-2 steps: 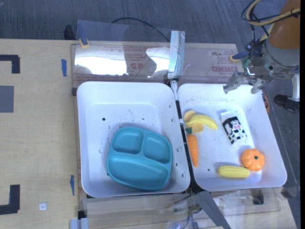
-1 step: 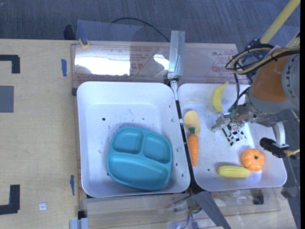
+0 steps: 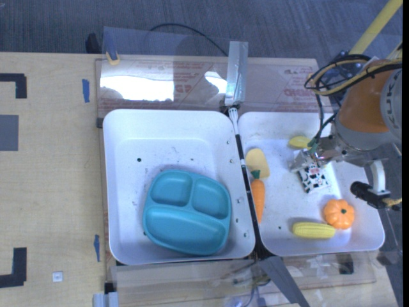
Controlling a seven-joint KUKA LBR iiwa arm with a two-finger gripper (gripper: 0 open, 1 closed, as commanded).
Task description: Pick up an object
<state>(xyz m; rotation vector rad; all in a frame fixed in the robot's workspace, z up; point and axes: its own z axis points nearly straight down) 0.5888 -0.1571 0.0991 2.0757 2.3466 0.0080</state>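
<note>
Nearest you, a yellow corn cob (image 3: pixel 313 230) lies along the right bin's (image 3: pixel 364 245) near edge, an orange pumpkin (image 3: pixel 339 213) just beside it. Your pincer (image 3: pixel 311 160) hangs over a small black-and-white patterned block (image 3: pixel 316 178); you cannot tell whether it is open or closed.

The big round grey robot arm (image 3: pixel 377 130) has a bright orange band (image 3: pixel 364 110) above its wrist. Thin yellow and black cables (image 3: pixel 335 75) loop over the band. Below the band sits a small silver metal claw (image 3: pixel 311 160) with a black-and-white checkered tag under it.
</note>
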